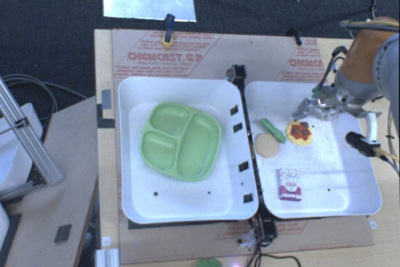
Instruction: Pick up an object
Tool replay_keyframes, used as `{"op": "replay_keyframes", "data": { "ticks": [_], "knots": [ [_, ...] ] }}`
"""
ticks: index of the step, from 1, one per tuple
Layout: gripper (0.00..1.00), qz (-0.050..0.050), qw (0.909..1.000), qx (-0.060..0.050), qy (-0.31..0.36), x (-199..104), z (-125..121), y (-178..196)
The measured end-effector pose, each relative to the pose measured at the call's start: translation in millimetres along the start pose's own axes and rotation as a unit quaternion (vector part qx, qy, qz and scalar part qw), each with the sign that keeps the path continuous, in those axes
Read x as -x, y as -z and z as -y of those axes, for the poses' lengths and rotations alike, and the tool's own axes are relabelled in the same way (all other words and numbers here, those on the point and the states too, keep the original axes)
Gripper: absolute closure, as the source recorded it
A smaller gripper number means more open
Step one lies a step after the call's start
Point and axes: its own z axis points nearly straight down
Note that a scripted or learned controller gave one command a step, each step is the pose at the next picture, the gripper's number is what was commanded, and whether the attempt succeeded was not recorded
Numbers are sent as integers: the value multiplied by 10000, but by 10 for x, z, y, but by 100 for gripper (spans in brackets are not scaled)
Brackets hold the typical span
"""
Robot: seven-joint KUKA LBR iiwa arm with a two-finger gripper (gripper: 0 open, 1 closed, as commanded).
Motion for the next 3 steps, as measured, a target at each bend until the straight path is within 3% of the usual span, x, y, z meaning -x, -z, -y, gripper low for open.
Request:
{"op": "replay_keyframes", "data": {
  "ticks": [1,3],
  "knots": [
    [0,-9,10000,8,36,-122,-275,3],
    [0,-11,10000,-22,6,-242,396,-7]
  ]
}}
